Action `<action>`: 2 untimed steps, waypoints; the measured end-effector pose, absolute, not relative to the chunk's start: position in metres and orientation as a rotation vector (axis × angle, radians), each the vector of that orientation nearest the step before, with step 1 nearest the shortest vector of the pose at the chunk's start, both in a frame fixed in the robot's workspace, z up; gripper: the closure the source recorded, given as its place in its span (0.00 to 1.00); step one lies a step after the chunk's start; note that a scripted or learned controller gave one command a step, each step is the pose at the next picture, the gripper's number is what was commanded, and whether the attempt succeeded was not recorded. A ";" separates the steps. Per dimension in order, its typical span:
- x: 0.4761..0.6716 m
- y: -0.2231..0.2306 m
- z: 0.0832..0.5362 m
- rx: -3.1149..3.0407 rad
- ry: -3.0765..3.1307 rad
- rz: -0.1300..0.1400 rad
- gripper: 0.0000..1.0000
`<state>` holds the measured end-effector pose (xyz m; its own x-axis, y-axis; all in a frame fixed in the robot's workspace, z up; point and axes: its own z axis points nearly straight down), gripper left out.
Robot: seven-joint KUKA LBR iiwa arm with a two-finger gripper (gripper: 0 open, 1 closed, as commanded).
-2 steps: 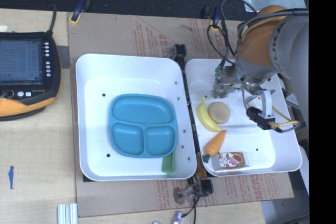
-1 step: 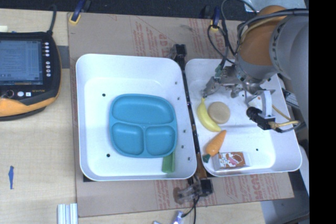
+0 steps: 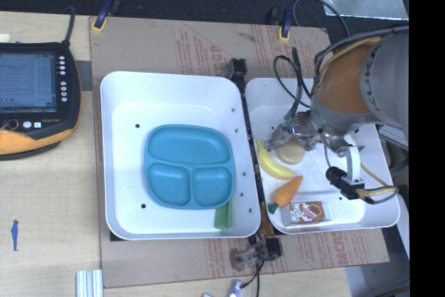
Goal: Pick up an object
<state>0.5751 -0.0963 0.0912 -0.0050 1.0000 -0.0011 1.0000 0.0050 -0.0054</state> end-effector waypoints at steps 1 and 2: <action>0.576 -0.098 0.103 -2.214 -2.230 0.008 1.00; 0.554 -0.149 0.150 -2.219 -2.224 0.003 1.00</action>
